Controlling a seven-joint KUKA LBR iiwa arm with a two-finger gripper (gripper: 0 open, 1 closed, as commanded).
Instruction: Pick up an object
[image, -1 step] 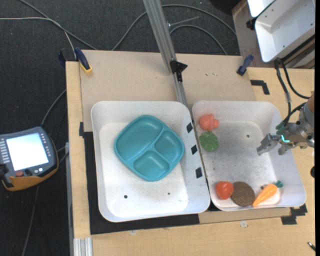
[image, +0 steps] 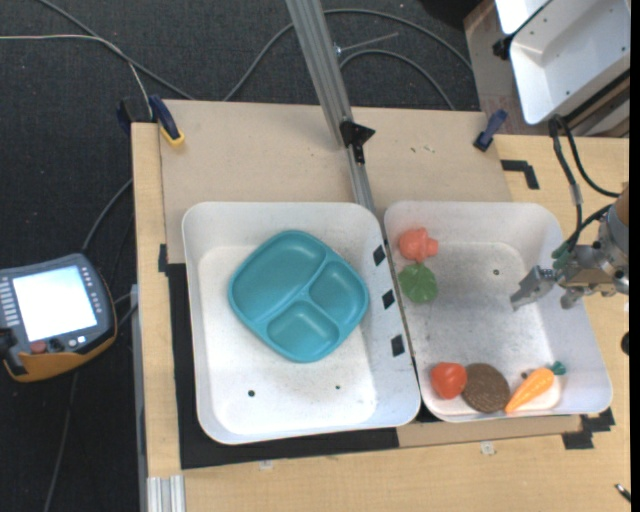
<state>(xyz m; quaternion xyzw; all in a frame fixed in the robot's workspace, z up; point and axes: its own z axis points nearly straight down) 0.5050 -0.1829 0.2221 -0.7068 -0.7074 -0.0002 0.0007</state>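
The right bin (image: 500, 222) holds several toy foods. An orange-red piece (image: 416, 244) lies at its upper left, with a green round one (image: 418, 284) just below it. Along the front wall sit a red tomato-like piece (image: 448, 379), a brown disc (image: 486, 387) and an orange carrot (image: 532, 389). My gripper (image: 545, 285) hangs over the right side of this bin, above bare floor and apart from every object. Nothing is seen between its fingers.
The left bin (image: 215, 330) carries a teal divided plate (image: 298, 295). A metal pole (image: 335, 90) slants across the back of the bench. A teach pendant (image: 52, 315) lies on the floor at the left. Blue clamps (image: 166, 121) hold the bench's back corners.
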